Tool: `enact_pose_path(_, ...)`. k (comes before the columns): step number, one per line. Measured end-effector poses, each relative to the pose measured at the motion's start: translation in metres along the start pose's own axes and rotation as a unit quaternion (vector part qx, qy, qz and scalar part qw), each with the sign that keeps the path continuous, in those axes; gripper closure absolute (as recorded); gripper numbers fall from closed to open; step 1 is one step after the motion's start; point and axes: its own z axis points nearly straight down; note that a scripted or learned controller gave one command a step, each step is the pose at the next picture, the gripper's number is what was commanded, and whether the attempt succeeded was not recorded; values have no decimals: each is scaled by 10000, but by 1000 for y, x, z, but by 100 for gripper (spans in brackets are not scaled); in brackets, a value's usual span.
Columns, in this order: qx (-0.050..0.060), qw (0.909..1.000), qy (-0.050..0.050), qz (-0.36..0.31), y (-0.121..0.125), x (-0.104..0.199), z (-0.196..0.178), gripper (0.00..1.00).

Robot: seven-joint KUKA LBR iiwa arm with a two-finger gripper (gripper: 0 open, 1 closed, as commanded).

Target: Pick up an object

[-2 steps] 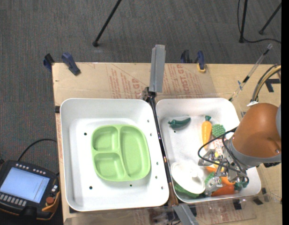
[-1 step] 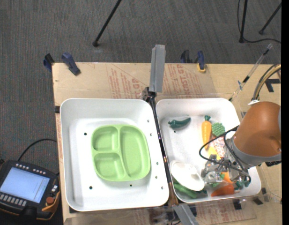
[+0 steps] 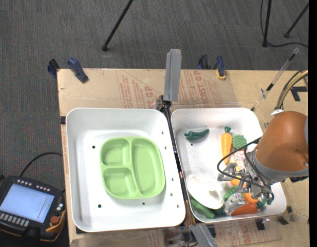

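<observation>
The right bin (image 3: pixel 209 118) holds several small toys. A dark green pepper (image 3: pixel 197 134) lies near its upper left. An orange carrot (image 3: pixel 226 143) lies beside a green textured piece (image 3: pixel 239 140). A white bowl-like piece (image 3: pixel 204 191) rests at the lower left, with a green vegetable (image 3: pixel 202 208) below it and an orange toy (image 3: pixel 244 209) at the lower right. My gripper (image 3: pixel 244 190) is low in the bin's lower right corner, among the toys, under the orange wrist band (image 3: pixel 282 141). The wrist and cables hide the toys under it.
The left bin (image 3: pixel 81 138) holds a light green divided plate (image 3: pixel 132 167). A grey post (image 3: pixel 172 76) stands behind the seam between the bins. Blue clamps (image 3: pixel 76 68) sit on the cardboard-covered bench. A teach pendant (image 3: pixel 27 205) lies at the lower left.
</observation>
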Motion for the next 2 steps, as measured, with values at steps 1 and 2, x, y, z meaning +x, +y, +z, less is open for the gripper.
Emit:
enact_pose_path(1,38,10000,13,-16,-3,1,-8,100)
enact_pose_path(2,-1,10000,5,-34,1,0,-8,0)
